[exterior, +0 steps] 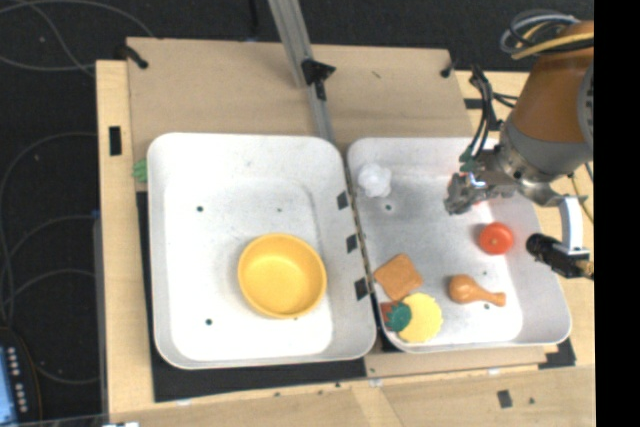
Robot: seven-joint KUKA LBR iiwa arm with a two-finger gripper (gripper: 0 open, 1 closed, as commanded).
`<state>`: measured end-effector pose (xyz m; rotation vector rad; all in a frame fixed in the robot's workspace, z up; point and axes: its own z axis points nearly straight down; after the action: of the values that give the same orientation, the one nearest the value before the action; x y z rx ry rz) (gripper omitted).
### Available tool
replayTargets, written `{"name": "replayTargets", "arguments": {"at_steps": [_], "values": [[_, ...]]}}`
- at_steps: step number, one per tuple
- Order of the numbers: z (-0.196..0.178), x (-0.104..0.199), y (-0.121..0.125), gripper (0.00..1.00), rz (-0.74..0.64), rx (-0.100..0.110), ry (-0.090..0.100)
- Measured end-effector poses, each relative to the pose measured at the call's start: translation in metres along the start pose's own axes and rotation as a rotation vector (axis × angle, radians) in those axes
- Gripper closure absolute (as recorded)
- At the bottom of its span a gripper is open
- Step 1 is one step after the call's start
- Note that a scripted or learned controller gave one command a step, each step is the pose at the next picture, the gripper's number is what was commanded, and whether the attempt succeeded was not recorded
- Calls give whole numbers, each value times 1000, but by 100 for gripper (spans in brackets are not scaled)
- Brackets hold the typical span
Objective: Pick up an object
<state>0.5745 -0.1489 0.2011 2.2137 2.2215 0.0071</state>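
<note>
Gripper point(462, 195) of the grey arm hangs over the upper middle of the right-hand shallow white bin point(545, 330); whether it is open or closed cannot be told from this slant, and nothing is seen in it. Nearest candidate is the small round orange-red ball point(494, 238), lying just below and to the right of the gripper in the view. Further down lies the tan drumstick-shaped toy point(472, 291), its long axis running left to right. A small translucent white object point(374, 180) sits to the gripper's left.
</note>
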Motion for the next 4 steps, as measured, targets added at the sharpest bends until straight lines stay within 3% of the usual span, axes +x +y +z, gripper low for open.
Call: {"name": "replayTargets", "arguments": {"at_steps": [1,3,4], "values": [[-61,-1,0,100,0,5,-1],[-52,117,8,100,-4,7,1],[-38,170,24,100,-3,6,0]]}}
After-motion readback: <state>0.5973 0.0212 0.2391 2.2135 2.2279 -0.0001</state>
